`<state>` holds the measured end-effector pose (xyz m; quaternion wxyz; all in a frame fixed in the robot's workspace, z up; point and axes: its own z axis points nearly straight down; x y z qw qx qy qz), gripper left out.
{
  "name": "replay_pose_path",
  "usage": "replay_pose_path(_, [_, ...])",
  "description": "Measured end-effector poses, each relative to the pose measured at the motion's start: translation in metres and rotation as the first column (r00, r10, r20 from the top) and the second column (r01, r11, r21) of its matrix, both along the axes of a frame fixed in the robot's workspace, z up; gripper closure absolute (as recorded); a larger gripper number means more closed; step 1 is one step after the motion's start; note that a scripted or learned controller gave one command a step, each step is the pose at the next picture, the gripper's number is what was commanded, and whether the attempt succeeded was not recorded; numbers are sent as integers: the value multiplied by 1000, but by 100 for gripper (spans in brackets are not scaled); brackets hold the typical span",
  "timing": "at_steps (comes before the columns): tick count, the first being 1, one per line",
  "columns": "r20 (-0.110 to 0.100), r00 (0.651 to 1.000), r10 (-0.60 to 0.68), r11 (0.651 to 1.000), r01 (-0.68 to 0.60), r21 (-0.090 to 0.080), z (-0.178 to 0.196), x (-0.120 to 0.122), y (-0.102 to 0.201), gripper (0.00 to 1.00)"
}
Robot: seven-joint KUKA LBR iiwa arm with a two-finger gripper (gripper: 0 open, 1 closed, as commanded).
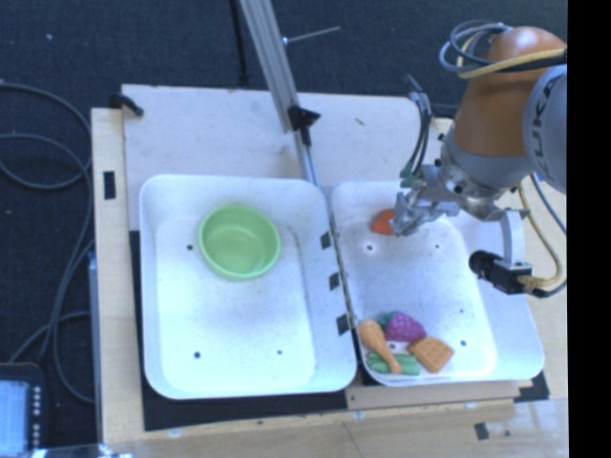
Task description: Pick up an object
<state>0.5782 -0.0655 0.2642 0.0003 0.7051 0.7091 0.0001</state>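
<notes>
We see the arm reaching in over the right bin, its claw down at the bin's far-left part. Just left of the claw, touching or nearly touching its tips, lies a small orange-red piece on the bin floor. We cannot tell whether the claw is spread or closed, nor whether it grips that piece; the tips blur against the white floor.

In the right bin's near-left corner we find a cluster of toy food: a carrot lying slantwise, a purple piece just behind it, an orange waffle-like piece to its right, and a green piece between carrot and waffle. These sit well apart from the claw.

Left of the right bin, the left bin holds a green bowl, upright, in its far half. Both bins rest on the desk. A metal post rises from behind the bins' shared edge.
</notes>
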Motion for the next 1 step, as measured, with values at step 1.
replay_pose_path(1, [0,1000,0,1000,0,0,-9,11,47,100])
